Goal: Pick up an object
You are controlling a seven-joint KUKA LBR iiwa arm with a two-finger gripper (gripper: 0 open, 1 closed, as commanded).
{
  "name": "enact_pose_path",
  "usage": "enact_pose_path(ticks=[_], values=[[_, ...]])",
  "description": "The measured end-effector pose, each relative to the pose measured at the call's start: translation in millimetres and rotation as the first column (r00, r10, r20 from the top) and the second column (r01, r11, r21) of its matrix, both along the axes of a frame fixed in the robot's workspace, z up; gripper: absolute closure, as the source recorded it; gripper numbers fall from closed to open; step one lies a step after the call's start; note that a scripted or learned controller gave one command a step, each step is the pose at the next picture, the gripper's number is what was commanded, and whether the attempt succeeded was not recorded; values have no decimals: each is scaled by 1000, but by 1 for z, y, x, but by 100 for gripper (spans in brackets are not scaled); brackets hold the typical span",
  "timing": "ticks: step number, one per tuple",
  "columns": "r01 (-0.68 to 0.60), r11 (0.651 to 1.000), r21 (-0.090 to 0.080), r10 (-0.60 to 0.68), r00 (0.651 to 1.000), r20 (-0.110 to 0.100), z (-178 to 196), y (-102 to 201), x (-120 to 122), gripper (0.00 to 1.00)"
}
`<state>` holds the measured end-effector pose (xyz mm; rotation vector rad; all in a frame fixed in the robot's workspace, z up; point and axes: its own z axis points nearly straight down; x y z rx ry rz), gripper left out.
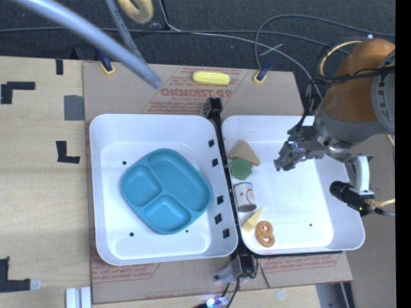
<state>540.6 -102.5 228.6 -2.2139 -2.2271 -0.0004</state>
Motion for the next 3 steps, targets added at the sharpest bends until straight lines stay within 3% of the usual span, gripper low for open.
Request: enact_pose_path(ticks=[3], values=[[1,1000,-1,-1,1000,-2,-6,147,-29,100]])
